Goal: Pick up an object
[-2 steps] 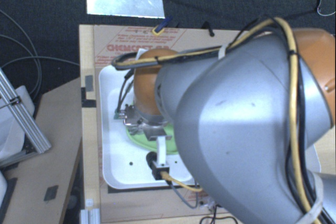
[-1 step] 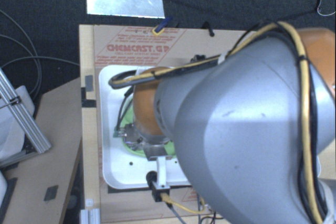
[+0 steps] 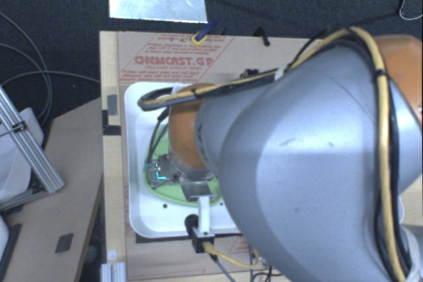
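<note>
From the camera view above the table, the arm [image 3: 317, 162] takes up most of the right and centre of the picture, its broad grey body reaching in from the right and hiding nearly all of the right-hand bin. The orange band [image 3: 182, 135] above the wrist sits over the left bin [image 3: 142, 221], and below it the wrist narrows toward the gripper [image 3: 173, 175], which is down inside that bin, low over its floor.

A pale green object [image 3: 162, 191], flat and rounded as far as can be told, lies on the bin floor directly beneath and just beside the gripper, with a green edge curving up along the left of the wrist. A small teal glint shows at the gripper's left side. Whether the gripper is spread or closed cannot be told, as the wrist and its mount cover that spot, and nothing shows it to have hold of the green object.

A yellow and black cable [image 3: 198, 90] runs along the arm across the top of the bin. A brown printed cardboard sheet [image 3: 175, 56] lies under the bins.

As a judgement, the task is at the reach-down stage: the gripper is at the object, but a grasp and a lift are not yet shown.
</note>
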Action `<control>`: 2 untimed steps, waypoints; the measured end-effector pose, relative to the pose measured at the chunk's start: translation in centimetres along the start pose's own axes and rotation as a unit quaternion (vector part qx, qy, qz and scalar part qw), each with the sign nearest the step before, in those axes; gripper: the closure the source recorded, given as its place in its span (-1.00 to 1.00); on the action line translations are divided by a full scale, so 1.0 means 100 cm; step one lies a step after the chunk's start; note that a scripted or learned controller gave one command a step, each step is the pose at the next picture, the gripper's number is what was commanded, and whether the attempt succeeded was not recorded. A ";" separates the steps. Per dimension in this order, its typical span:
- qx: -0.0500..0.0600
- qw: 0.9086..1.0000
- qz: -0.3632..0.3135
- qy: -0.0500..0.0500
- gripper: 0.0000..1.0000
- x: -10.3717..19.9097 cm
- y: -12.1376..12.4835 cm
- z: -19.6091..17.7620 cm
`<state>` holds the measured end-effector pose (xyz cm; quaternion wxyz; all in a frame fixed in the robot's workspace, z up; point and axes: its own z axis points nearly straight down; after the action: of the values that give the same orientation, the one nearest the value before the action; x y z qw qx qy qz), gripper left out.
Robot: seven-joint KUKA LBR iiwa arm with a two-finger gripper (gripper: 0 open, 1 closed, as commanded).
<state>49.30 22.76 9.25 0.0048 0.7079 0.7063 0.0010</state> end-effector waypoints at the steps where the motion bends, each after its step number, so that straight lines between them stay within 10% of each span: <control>1: 0.009 1.000 -0.001 0.003 -1.00 -0.040 0.093 -0.019; 2: -0.009 1.000 0.000 0.004 -1.00 0.005 -0.001 0.002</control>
<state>49.19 23.25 9.07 0.0087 0.7080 0.7061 0.0101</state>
